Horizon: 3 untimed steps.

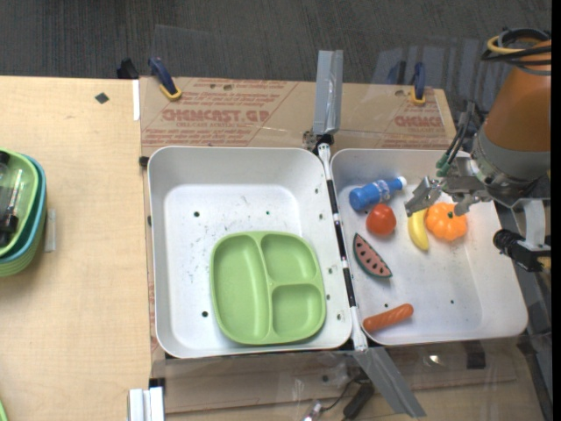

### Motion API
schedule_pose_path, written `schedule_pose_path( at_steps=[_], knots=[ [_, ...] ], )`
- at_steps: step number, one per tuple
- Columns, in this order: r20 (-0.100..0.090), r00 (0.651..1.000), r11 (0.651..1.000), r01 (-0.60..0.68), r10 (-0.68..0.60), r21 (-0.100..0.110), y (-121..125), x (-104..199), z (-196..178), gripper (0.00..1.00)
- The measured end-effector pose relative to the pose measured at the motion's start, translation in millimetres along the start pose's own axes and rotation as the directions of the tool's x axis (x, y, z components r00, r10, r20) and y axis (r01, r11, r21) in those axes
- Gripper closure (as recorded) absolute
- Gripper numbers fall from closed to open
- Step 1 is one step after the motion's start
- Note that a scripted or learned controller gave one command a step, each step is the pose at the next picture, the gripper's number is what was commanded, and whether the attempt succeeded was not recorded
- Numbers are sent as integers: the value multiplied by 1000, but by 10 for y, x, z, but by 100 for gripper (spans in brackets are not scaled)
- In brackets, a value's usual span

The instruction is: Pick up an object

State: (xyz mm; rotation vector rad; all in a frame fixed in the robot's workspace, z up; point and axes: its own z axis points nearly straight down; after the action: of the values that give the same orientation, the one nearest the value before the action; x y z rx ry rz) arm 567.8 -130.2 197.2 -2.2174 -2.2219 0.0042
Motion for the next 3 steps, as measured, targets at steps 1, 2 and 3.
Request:
schedule_pose_path(
  at_steps=[1,2,3],
  knots=[
    [2,959,959,284,-284,-3,120,1112,-787,0],
    [3,959,959,283,-283,-2,125,1098,-866,100],
    [1,888,888,461,-461,0,325,1746,-147,100]
  ],
)
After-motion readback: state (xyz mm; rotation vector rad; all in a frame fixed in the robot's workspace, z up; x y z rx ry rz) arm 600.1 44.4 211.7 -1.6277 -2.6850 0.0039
